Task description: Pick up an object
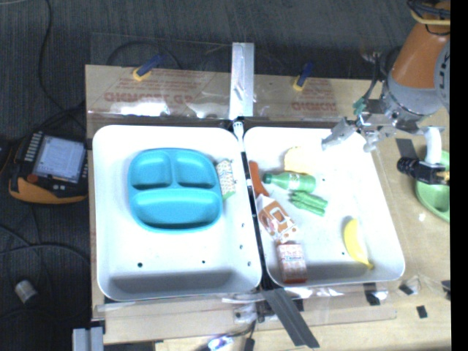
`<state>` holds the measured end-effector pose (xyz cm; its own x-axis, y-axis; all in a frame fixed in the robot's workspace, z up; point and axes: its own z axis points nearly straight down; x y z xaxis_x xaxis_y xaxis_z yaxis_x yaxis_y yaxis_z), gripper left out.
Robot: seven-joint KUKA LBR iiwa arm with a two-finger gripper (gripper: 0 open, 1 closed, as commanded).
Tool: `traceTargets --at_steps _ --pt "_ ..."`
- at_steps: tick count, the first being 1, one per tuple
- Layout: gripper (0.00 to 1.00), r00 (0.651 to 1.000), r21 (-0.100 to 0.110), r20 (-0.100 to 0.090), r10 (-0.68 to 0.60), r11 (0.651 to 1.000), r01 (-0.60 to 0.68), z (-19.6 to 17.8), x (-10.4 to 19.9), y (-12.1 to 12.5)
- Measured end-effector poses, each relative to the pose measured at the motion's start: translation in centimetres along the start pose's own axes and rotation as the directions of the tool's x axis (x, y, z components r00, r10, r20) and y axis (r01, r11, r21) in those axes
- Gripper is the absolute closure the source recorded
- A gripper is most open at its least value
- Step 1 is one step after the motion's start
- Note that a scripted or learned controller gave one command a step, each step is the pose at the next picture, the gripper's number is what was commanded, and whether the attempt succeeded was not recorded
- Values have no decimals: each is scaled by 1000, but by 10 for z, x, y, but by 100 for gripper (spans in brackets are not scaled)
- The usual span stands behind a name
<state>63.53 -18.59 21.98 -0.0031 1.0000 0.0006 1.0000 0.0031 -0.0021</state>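
Arm (420,57): grey with an orange band, enters from the upper right, bent down toward the far right corner of the right bin (387,218). Wrist sits over the bin's far rim.

Hand (349,131): reaches leftward from the wrist, low over the far right part of the right bin, near the pale yellow object. Whether it is open or closed cannot be told from this angle; nothing is seen in its grip.

Right bin contents:
- pale yellow rounded object (294,158), far middle, just left of the hand
- green bottle (290,181), lying on its side, just in front of the pale yellow object
- second green item (311,203), lying beside the bottle toward the near side
- orange-red stick (254,178), along the left wall
- orange and white packet (277,220), left of centre
- small red and white box (291,260), near left corner
- banana (355,243), near right, well apart from the other items

Left bin (110,254) contents:
- blue divided tray (175,189), centred toward the far side
- small speckled item (225,175), touching the tray's right edge, against the bin's right wall

Bench (387,298): carries both bins side by side; a clear plastic sheet (175,93) with blue clips lies behind them

Floor, left of the bench: handheld device with a screen (51,163)
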Motion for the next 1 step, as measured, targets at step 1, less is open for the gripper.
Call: traceTargets --at_steps 1 --pt "0 1000 2 -1 -6 1000 6 121 78 -59"
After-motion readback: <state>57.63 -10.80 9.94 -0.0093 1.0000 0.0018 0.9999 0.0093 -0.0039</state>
